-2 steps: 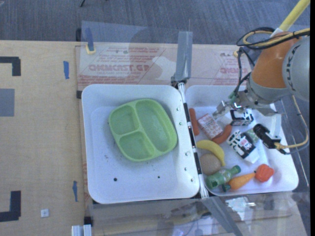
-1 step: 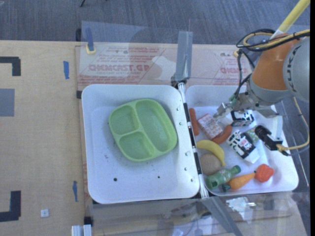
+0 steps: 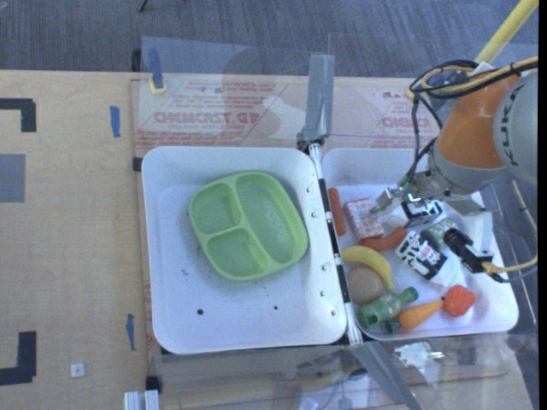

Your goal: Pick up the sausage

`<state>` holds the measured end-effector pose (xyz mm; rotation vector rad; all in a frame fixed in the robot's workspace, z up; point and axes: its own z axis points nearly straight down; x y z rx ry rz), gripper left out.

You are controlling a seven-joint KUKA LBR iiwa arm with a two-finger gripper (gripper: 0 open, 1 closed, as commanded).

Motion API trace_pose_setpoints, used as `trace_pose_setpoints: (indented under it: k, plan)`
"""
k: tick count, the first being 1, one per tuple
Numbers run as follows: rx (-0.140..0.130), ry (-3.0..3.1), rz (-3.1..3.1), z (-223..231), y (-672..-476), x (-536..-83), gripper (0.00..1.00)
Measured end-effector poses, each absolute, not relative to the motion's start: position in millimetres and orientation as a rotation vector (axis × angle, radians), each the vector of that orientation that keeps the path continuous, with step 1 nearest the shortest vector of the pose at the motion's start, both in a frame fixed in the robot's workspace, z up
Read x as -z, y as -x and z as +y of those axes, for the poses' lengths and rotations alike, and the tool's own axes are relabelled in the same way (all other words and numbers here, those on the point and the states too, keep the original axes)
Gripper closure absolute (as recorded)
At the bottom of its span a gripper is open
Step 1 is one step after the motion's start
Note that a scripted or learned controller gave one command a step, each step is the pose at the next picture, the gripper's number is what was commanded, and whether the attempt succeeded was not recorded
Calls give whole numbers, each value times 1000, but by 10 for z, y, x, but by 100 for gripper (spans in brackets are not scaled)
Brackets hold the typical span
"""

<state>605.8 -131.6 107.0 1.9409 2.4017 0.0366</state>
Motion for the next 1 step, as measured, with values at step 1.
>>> trace_pose_setpoints:
  k: [1]
  plan:
    - [-38, -1909, 2426, -1308, -5933, -1070, 0]
